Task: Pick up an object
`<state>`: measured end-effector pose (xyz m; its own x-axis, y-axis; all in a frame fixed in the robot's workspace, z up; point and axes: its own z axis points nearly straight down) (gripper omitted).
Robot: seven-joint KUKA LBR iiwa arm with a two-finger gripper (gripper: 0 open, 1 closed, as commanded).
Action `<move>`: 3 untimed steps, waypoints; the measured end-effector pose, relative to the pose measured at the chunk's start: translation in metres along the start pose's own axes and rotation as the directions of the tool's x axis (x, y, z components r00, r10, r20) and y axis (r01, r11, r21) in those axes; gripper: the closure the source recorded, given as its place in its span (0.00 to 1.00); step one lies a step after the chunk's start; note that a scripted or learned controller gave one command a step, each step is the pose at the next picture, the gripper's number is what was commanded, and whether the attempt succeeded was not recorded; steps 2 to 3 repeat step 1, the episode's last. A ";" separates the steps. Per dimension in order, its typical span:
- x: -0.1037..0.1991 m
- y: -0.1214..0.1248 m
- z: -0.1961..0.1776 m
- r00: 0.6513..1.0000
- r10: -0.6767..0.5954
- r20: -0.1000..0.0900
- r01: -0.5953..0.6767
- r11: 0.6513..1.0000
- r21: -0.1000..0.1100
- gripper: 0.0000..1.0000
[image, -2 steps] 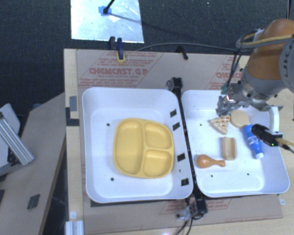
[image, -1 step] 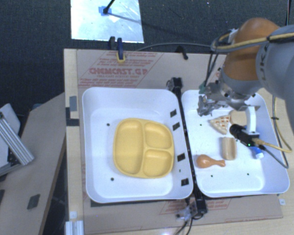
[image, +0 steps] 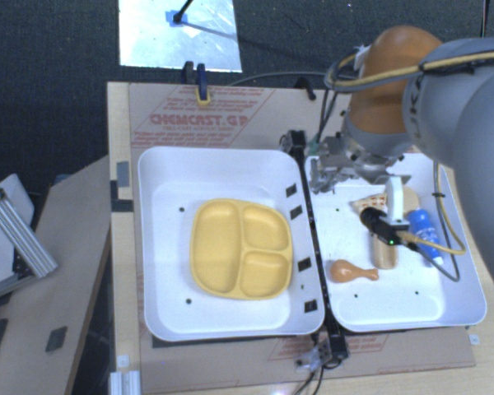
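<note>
My gripper (image: 323, 174) hangs over the upper left corner of the right bin (image: 412, 311), close to the wall between the two bins. Several small objects lie in that bin. An orange-tan drumstick-shaped toy (image: 352, 271) rests near the middle. A tan wooden block (image: 385, 255) lies just to its right. A blue object (image: 420, 224) lies further right, partly under the yellow cable. A white piece (image: 394, 196) and a tan wedge (image: 365, 204) sit above them. None of these touches the gripper.
The left bin (image: 160, 220) holds a yellow divided plate (image: 240, 248) at its centre. Black clips (image: 296, 214) line the shared wall between the bins. The grey arm and its orange band (image: 395, 64) hang over the right bin's upper right.
</note>
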<state>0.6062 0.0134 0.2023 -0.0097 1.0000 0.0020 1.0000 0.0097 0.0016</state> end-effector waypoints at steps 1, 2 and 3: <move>0.060 0.002 -0.016 1.000 -0.001 -0.001 0.001 1.000 -0.001 1.00; 0.060 0.002 -0.016 1.000 -0.001 -0.001 0.001 1.000 -0.001 1.00; 0.060 0.002 -0.016 1.000 -0.001 -0.001 0.001 1.000 -0.001 1.00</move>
